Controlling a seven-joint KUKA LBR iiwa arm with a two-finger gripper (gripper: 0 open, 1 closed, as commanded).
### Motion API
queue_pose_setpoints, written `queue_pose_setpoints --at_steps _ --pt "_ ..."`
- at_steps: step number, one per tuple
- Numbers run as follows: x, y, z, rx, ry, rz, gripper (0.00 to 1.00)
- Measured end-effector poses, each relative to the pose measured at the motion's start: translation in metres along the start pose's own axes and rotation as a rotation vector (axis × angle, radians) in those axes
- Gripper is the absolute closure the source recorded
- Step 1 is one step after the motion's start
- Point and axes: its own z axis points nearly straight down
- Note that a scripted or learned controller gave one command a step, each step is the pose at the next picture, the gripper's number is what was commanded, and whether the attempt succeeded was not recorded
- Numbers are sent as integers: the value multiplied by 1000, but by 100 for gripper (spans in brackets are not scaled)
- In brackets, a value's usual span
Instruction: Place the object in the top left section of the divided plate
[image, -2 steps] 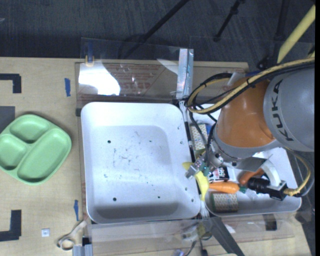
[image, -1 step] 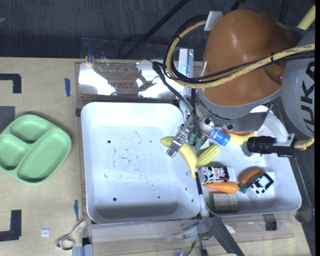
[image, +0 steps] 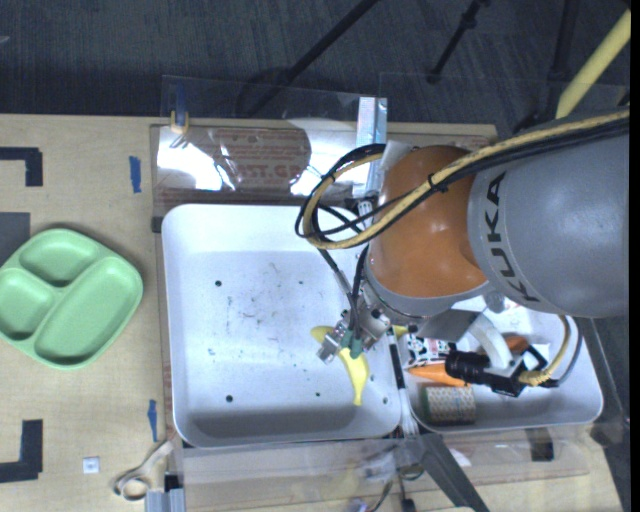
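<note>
A yellow banana (image: 353, 374) lies in the left white bin (image: 240, 300), near its right wall. My gripper (image: 348, 337) is down over the banana's upper end and touches or nearly touches it. The green divided plate (image: 68, 296) sits on the bench well to the left of the bins, with two small sections on its upper side and one large section below. The arm's orange band (image: 425, 235) and grey body hide much of the right bin.
The right bin (image: 570, 405) holds an orange item (image: 432, 372), a tan cylinder (image: 450, 402), a small printed card (image: 424, 349) and a white item (image: 505, 322). A clear bag (image: 240, 155) lies behind the left bin. Bare wooden bench lies between plate and bin.
</note>
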Motion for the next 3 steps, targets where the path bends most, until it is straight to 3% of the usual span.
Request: queue_pose_setpoints --at_steps 1,2,3 --pt "34 30 115 -4 -1 100 100" --pt "-7 -5 -70 -1 -2 118 100" --pt "-6 -6 63 0 0 -45 100"
